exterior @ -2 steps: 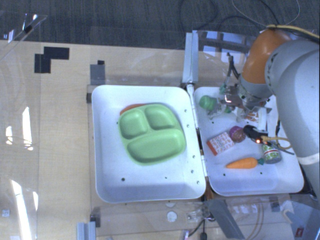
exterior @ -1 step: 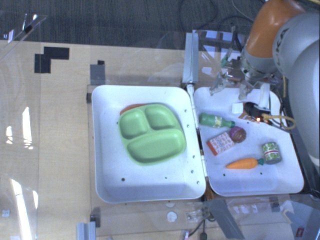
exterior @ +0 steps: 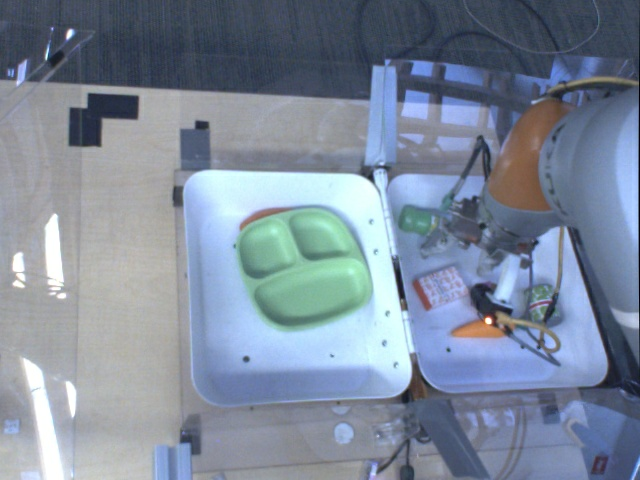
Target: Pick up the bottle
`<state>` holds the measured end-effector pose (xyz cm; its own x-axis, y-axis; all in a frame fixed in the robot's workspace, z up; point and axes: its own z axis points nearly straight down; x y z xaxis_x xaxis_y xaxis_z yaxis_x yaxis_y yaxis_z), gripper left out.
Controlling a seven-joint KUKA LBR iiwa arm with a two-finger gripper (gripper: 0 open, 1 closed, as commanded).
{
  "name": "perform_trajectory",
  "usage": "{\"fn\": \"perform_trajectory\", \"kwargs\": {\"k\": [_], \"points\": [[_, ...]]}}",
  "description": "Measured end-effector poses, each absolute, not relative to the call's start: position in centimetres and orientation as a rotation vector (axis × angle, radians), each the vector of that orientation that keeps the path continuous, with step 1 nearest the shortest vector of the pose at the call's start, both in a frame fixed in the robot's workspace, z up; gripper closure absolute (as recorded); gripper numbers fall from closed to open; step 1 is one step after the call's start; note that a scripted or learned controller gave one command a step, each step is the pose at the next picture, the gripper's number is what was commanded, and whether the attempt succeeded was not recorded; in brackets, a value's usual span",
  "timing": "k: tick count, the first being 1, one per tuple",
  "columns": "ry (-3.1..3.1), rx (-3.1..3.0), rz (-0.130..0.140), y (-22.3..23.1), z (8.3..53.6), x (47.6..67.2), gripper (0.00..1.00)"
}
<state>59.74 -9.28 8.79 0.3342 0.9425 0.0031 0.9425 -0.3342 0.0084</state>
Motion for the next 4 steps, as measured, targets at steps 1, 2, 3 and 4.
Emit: {"fn": "perform_trajectory", "kwargs": {"k": [1,2,3,4], "points": [[2.058,2.369,0.007,-10.3,12.5,56.1,0.00],[2.056,2.367,0.008,-13.6,19.6,59.6,0.00],[2.099,2.331,0.007,-8.9,12.6,66.5,0.00],[2.220,2.172,0.048,-8.2,10.7,65.1,0.00]]}}
